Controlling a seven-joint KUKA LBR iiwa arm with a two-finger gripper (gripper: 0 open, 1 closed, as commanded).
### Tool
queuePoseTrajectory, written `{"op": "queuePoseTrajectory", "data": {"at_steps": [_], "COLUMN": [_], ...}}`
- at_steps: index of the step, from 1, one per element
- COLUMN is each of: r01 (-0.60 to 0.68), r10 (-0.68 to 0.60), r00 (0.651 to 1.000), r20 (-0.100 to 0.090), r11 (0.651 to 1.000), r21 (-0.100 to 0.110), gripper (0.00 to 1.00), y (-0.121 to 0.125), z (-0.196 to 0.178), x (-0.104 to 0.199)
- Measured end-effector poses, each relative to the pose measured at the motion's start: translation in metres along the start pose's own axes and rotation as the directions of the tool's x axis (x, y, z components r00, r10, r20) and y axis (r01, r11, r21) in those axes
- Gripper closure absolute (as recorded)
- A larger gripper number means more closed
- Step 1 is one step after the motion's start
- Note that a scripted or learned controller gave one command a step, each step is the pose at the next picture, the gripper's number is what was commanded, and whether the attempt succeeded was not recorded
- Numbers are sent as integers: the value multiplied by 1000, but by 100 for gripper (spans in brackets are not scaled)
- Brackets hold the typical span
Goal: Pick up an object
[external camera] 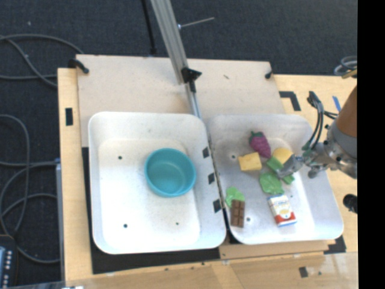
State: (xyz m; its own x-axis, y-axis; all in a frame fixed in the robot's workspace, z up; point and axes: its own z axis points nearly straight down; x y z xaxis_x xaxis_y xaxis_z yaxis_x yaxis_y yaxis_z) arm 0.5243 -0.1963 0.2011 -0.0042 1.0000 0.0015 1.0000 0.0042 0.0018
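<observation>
Right bin [319, 221], front edge: red-white carton [281, 210], brown bar [238, 212]. Centre: yellow block [249, 162], green pieces, purple fruit [260, 142]. Gripper [289, 169] over green piece [286, 173]; finger state indiscernible. Left bin [120, 233]: teal bowl [170, 171].

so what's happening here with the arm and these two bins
A robot arm reaches in from the right over the right bin, with its hand low among a cluster of small items: a yellow block, a purple grape-like toy, and green pieces. Nearby lie a small red-and-white carton and a brown chocolate bar. It is not clear that anything is gripped. The left bin holds a teal bowl.
</observation>
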Motion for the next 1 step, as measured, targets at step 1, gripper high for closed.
{"op": "queuePoseTrajectory", "data": {"at_steps": [1], "r01": [-1], "r10": [1], "r00": [1000], "r20": [0], "r11": [1000], "r21": [0], "gripper": [0], "y": [0], "z": [0], "x": [0]}}
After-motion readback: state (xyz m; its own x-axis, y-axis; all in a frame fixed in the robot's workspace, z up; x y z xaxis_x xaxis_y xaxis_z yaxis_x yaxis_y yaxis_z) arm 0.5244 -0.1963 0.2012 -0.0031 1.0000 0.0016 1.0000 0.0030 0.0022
